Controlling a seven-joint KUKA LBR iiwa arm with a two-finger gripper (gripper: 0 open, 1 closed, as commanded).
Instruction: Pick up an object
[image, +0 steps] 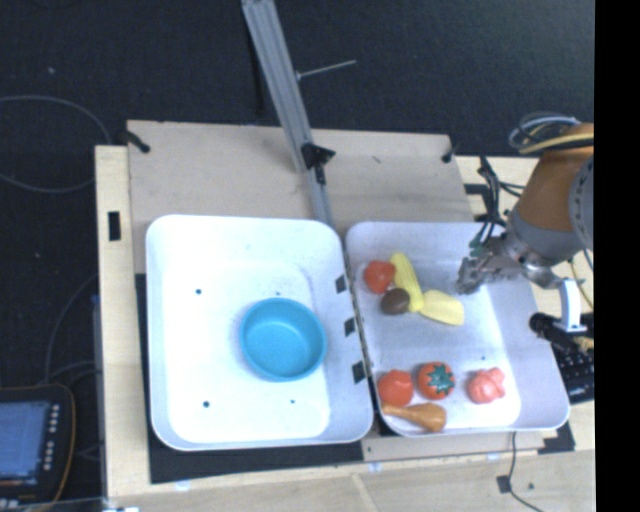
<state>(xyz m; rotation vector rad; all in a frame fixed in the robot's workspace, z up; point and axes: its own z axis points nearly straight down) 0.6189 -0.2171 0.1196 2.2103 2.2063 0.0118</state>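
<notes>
Pincer (472, 276) state unclear, hovering right of yellow banana (425, 295); brown ball (395, 300) beyond.

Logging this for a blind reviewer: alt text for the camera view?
The gripper hovers over the right bin, right of a yellow piece. Small toy foods are scattered in that bin; the left bin holds a blue bowl.

A metal rail (285, 95) is seen slanting over the tabletop (250, 175). A screen device (30, 440) is placed at lower left, and cables (50, 140) are spread on dark flooring.
</notes>
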